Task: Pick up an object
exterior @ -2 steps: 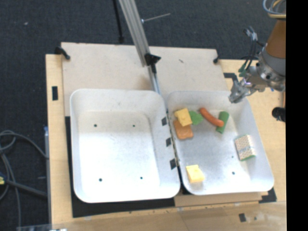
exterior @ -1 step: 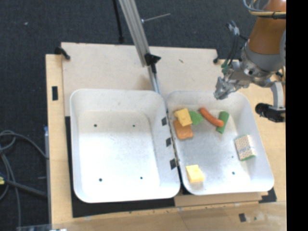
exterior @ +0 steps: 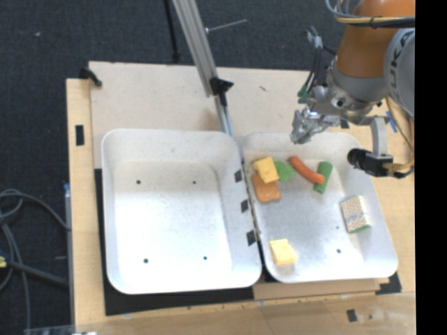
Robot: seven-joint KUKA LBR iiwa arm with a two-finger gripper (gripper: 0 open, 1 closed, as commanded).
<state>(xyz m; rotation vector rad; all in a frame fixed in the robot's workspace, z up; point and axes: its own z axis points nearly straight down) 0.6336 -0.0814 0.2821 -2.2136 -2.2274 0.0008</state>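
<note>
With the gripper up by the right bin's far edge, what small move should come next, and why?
Probably a short descent toward the near side, onto the orange sausage-shaped piece. The gripper hangs above the right white bin near its far rim, holding nothing visible, and that piece is the closest object, with a green block touching its end.

Pale wooden bench [exterior: 154, 96], two shallow white bins side by side on it — left bin [exterior: 115, 187], right bin [exterior: 374, 253]
</note>
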